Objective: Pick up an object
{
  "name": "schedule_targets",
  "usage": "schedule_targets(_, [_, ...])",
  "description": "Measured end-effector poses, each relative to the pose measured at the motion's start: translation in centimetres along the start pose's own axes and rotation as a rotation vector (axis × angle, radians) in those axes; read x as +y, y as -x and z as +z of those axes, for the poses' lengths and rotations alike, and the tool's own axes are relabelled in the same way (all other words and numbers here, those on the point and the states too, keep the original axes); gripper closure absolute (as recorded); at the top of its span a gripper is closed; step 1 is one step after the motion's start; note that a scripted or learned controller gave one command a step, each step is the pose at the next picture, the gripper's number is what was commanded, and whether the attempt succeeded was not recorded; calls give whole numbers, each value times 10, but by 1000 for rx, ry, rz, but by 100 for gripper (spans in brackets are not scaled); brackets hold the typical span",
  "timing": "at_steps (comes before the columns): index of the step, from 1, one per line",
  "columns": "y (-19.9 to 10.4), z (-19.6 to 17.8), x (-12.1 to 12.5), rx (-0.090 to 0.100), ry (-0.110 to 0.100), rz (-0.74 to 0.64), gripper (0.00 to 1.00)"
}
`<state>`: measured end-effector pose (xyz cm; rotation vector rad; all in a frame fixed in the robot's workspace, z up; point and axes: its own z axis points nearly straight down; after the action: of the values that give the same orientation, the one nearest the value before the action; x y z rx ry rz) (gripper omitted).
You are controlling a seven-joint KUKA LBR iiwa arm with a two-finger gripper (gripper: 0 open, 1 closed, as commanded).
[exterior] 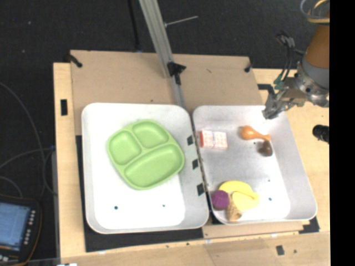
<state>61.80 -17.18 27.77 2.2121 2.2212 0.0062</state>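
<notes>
From my seat I see two white bins side by side on the bench. The left bin [100, 204] holds a green divided plate [145, 154] with three compartments, lying flat in its upper middle.

The right bin [288, 176] carries the loose pieces. A small white box with red print [213, 140] lies near its upper left; I cannot read the writing, it is too small. To its right lies an orange object with a narrow neck [249, 132], and touching or just beside its lower right end sits a small dark brown object [266, 148]. At the lower middle of the bin a yellow object [241, 192] lies with a purple ball [220, 199] against its left side and a tan piece [233, 211] just below, close to the bin's bottom rim.

A grey metal pole [158, 37] slants from the top of the frame down to the gap between the bins. A dark screen device [16, 226] shows at the lower left, off the bench.

The arm enters at the upper right, orange band above, wrist angled down and to the left. The gripper [270, 112] hangs at the upper right corner of the right bin, above and right of the orange object and apart from it. I see nothing between its tips; how far it is parted I cannot tell.
</notes>
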Motion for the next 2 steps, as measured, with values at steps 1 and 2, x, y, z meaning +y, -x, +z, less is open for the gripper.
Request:
schedule_targets(1, [-45,12,2,1,-7,-1,100])
schedule_targets(2, [-94,5,9,3,-5,-3,100])
